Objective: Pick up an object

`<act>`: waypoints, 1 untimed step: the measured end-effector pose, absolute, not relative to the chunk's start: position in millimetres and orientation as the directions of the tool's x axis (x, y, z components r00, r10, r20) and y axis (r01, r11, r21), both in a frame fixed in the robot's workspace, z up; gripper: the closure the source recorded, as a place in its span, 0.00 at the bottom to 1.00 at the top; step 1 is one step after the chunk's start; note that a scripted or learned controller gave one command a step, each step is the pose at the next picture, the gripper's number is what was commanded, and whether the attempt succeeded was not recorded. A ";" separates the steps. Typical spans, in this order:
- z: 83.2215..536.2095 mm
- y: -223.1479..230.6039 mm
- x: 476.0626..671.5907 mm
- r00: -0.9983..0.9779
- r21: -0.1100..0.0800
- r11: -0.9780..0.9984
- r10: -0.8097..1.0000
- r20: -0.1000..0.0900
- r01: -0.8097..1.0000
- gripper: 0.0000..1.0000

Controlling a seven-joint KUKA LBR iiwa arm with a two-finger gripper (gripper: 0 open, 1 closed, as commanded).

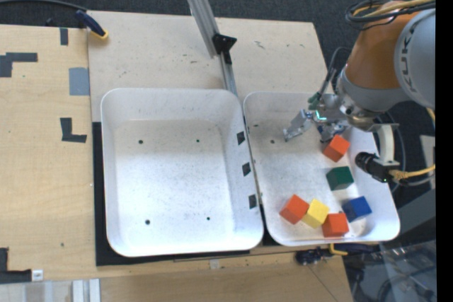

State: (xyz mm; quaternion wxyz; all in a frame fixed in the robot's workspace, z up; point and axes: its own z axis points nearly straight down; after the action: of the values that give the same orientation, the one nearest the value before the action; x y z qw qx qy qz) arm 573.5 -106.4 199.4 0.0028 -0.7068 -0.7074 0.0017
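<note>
While the hand [301, 125] hovers, an orange block [335, 148] lies just beside it.

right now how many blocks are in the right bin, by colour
orange wooden cubes: 3
yellow wooden cube: 1
green wooden cube: 1
blue wooden cube: 1
total: 6, all in the right-hand shallow white bin

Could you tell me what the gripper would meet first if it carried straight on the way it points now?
The gripper points left and slightly down, so it would likely meet the bare floor of the right bin first; the blocks lie off that line. Depth is unclear.
</note>
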 end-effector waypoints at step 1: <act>201.8 -106.5 574.5 -0.002 -0.002 0.002 1.000 0.001 1.000 0.00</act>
State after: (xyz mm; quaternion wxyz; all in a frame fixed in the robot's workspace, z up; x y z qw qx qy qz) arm 574.5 -106.5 201.8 0.0009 -0.7063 -0.7079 0.0004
